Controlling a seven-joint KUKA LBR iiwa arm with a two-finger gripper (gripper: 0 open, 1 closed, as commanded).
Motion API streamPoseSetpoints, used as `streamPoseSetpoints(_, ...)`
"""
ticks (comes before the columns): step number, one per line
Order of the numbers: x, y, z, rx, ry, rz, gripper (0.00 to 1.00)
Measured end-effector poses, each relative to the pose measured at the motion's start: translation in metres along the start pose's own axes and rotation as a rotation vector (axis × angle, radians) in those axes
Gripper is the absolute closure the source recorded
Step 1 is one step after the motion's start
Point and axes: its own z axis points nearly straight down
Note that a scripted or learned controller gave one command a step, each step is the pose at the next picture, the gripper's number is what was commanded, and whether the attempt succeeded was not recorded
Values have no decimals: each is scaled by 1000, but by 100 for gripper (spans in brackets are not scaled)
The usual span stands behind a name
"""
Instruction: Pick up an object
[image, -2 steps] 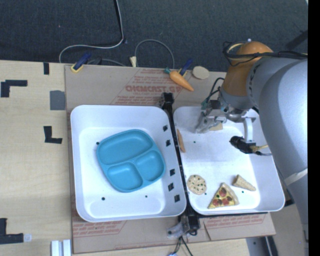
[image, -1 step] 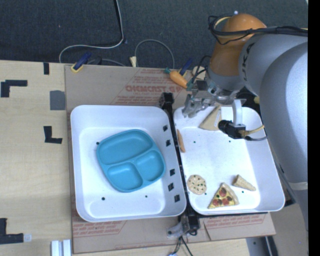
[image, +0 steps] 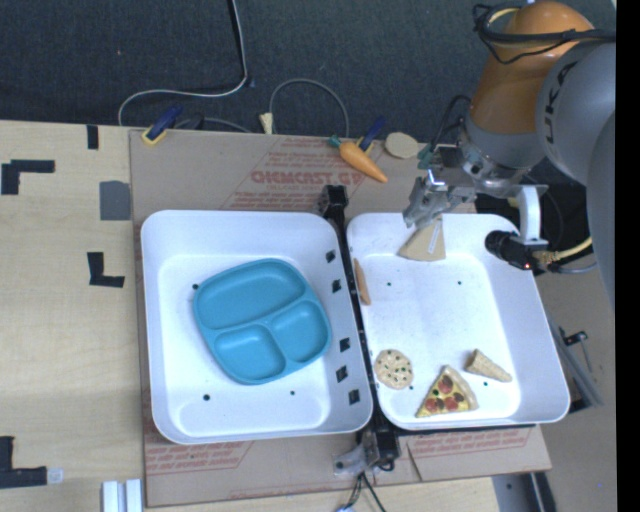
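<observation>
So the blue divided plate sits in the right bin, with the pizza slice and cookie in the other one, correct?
Not quite. The camera view shows the blue divided plate in the left bin. The pizza slice and cookie are in the other one, the right bin.

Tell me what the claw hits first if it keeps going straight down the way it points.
Most likely the tan wedge-shaped piece lying at the back of the right bin. The claw sits directly above it in the camera view, pointing down at it. How much height separates them is unclear from this slanted view.
</observation>
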Motion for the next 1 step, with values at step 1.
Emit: streamPoseSetpoints(1, -10, 8, -24, 2, 0, -1, 100)
